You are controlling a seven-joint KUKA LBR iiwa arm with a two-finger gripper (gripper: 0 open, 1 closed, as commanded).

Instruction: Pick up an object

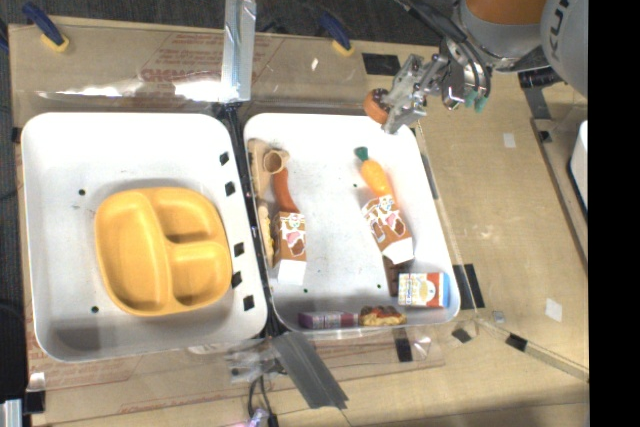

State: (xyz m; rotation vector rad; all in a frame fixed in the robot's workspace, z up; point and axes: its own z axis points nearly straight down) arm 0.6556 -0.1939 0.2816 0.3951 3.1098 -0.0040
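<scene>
My gripper (390, 105) hangs over the back right corner of the right bin (330, 130), reaching in from the upper right. A small orange-red object (376, 105) sits at its fingertips, partly hidden by them, and the gripper looks shut on it above the bin's rim. Lower in the right bin lie an orange carrot-shaped toy (375, 177), a brown labelled bottle (388, 227), a second brown bottle (288, 217) along the left wall, and a small carton (420, 290) at the front right.
The left bin (50, 165) holds a yellow divided plate (160, 250). A tan wooden piece (265, 160) lies at the right bin's back left. A purple item (325, 320) and a small snack (382, 317) rest along its front wall.
</scene>
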